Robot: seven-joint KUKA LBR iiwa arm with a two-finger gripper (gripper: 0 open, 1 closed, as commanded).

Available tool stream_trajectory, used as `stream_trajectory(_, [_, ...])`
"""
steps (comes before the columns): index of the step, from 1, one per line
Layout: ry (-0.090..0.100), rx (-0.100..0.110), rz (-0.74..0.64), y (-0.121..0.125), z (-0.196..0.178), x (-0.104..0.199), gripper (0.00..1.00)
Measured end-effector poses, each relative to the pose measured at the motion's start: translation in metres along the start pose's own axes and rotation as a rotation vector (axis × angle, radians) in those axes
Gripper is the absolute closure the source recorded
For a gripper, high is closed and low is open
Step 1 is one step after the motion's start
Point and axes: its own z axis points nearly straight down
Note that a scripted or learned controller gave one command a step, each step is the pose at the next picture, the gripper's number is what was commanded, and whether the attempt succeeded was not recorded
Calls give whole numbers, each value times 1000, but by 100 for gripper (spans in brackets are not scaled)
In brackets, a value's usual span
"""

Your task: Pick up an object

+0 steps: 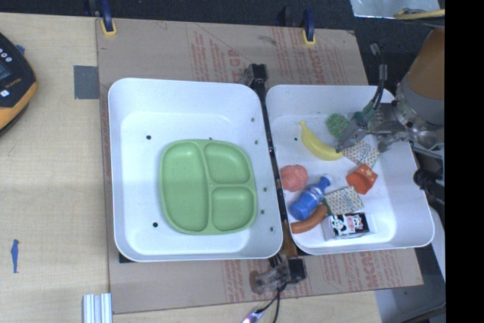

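The right bin (408,227) holds several small objects. Among them are a yellow banana (318,144), a green lump (336,122), a pink ball (294,177), a blue bottle (308,200) and an orange block (362,178). There are also two patterned packets (362,153) (344,200), an orange sausage (308,221) and a black-and-white card (349,225). My gripper (354,131) reaches in from the right, low over the bin's back part. Its tip is just right of the green lump and above the upper packet. I see nothing held in it.
The left bin (128,163) holds a green divided plate (207,186). A dark divider (266,147) runs between the bins. Blue clamps (107,17) (308,25) hold the cardboard sheet at the back. A yellow and black device (11,83) lies at the far left.
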Motion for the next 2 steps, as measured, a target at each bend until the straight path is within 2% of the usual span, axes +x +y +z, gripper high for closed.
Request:
stream_trajectory(1, [-6,-14,0,-15,110,-24,0])
stream_trajectory(2, [-11,-18,-1,-14,97,-27,100])
